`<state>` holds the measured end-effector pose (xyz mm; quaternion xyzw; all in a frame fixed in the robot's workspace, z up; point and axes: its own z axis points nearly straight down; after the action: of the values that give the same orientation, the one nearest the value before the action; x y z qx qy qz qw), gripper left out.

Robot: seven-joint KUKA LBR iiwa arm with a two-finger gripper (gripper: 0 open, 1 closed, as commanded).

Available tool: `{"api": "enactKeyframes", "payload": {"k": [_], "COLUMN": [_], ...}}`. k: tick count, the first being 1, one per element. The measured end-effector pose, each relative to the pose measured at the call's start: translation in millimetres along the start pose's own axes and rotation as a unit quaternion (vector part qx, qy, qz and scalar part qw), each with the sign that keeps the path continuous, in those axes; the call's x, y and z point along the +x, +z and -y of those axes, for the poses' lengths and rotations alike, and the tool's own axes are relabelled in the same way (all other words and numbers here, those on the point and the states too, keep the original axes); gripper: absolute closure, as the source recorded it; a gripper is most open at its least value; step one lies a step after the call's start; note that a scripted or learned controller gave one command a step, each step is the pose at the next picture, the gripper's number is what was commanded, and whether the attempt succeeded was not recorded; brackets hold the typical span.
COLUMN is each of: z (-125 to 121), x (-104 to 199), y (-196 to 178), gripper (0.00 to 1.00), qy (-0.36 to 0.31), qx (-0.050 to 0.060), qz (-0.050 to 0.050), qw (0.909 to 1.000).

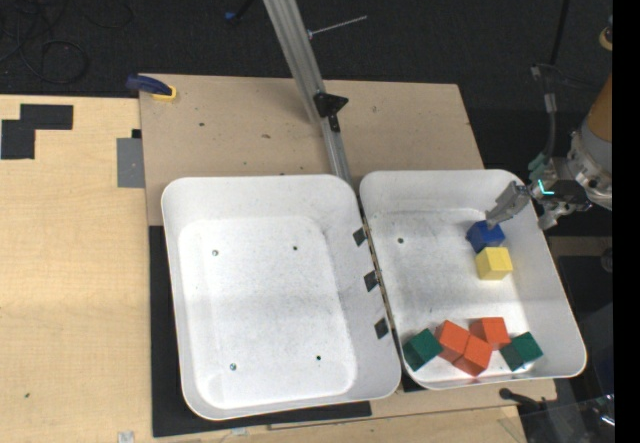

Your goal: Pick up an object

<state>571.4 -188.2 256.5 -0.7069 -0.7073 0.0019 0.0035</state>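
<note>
Most of the arm is cut off at the right edge of the frame; what shows is the wrist and the gripper (522, 203), reaching in over the upper right rim of the right bin (440, 193). One grey finger (505, 202) slants down toward the blue block (485, 234), its tip just above that block's upper edge; the second finger is lost against the dark wrist, so how wide the pincer stands, and whether it has hold of anything, cannot be told. The blue block seems to lie on the bin floor, touching the yellow block (494, 263) just below it. Well apart, in the bin's lower corner, a cluster of orange blocks (470, 342) sits between two green blocks (423, 346). The left bin (200, 206) lies alongside, and a slanted aluminium rail (296, 41) rises behind both.
</note>
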Motion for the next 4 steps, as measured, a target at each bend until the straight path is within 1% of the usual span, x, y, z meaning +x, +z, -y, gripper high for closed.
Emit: {"api": "enactKeyframes", "payload": {"k": [1, 2, 3, 4], "z": [-1, 2, -6, -13], "x": [0, -1, -1, -3], "y": [-3, 41, 90, 132], "gripper": [0.0, 0.0, 0.0, 0.0], "qy": [0.0, 0.0, 0.001, 0.003], "qx": [-0.002, 0.0, 0.0, -0.009], "qz": [0.001, 0.0, 0.0, 0.003], "qw": [1.0, 1.0, 1.0, 1.0]}}
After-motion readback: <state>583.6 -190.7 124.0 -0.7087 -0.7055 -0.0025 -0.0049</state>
